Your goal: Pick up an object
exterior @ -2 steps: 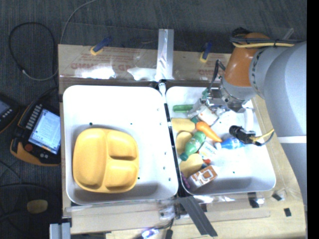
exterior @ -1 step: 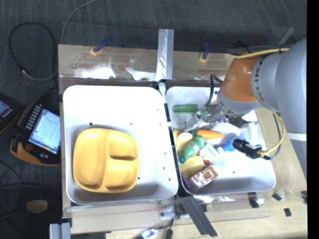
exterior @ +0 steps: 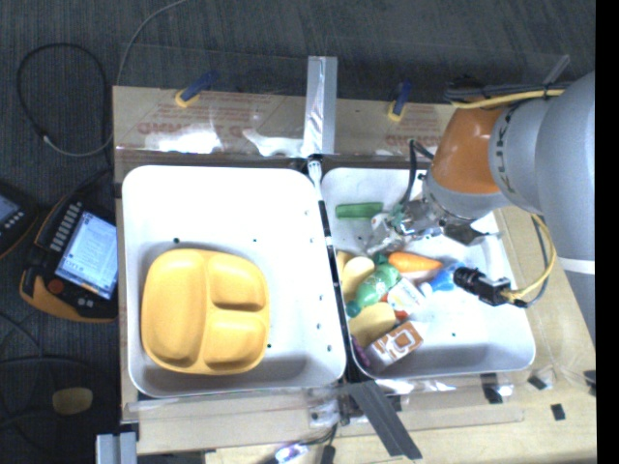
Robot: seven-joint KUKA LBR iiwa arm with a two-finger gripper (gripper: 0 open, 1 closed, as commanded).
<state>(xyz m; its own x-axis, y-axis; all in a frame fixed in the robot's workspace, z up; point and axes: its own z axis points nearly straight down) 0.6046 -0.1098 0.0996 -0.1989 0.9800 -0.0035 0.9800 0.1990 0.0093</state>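
Camera view, looking down on the desk: my pincer (exterior: 398,222) is low inside the right-hand shallow white plastic bin (exterior: 503,351), poised at the upper edge of the heap of small things. Step in hand, as I judge it: the reach and descent toward a pick; nothing is visibly pinched yet. Whether my pincer is spread or pressed together I cannot tell; metal parts blur into the clutter.

Nearest candidates: a slim green cylinder, smooth plastic (exterior: 359,209), just to the side of my pincer away from my arm; an orange carrot-shaped toy, tapered and glossy (exterior: 416,260), just below my pincer. Further below: a rounded green-and-yellow plastic piece (exterior: 370,286) and a small brown printed carton, boxy and flat-faced (exterior: 397,342).

Far from my pincer, in the left white bin (exterior: 193,182), lies a yellow moulded tray with three rounded compartments (exterior: 204,308), matte, broad, hard to pinch.

Next move calls for settling on one item, aligning across its narrow width, closing, lifting straight. Rounded glossy pieces may slip.
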